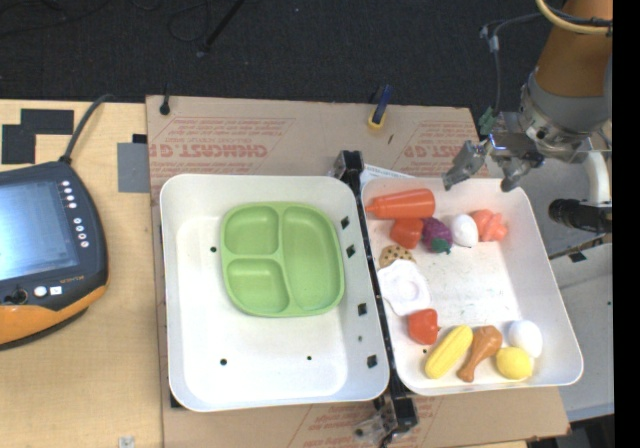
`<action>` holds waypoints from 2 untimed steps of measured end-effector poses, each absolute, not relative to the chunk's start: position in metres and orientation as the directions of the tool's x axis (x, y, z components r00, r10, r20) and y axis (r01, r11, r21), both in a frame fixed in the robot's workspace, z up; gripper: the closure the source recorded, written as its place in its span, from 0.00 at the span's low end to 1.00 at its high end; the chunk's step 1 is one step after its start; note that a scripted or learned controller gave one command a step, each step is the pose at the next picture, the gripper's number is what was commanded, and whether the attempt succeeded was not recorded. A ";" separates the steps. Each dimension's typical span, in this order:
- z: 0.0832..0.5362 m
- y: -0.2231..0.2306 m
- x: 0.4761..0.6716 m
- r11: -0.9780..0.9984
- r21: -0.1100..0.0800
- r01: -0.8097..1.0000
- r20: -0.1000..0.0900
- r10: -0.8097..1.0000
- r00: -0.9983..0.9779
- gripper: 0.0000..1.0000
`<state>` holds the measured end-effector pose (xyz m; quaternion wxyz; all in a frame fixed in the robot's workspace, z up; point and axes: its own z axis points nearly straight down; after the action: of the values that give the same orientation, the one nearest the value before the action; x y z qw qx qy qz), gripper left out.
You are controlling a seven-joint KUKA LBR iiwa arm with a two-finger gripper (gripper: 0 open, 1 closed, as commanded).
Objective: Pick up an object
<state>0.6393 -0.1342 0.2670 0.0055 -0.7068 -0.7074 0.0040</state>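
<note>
My gripper (490, 172) hovers over the far edge of the right bin (556, 288), fingers spread open with nothing between them. Just below it lie a pink-orange toy (489, 225), a white egg (464, 229) and a purple item (437, 234). An orange carrot (400, 203) and a red piece (406, 232) sit at the bin's far left. A cookie (395, 255) and a white fried-egg shape (403, 286) lie at mid-left. Near the front are a red pepper (423, 325), yellow corn (447, 351), a drumstick (481, 349), another white egg (524, 337) and a lemon (514, 363).
The left bin (190, 336) holds a green divided plate (280, 259). A tablet-like pendant (40, 246) rests on the bench at far left. A blue-and-yellow clip (379, 108) sits behind the bins. The right bin's middle floor (480, 281) is bare.
</note>
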 end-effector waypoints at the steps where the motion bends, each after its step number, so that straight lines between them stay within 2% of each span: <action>1: 0.274 -0.134 0.641 0.002 -0.003 1.000 0.001 1.000 -0.002 0.00; 2: 0.230 -0.130 0.640 0.004 -0.007 1.000 0.001 1.000 -0.004 0.00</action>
<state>0.6401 -0.1298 0.2305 0.0027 -0.7057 -0.7085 0.0021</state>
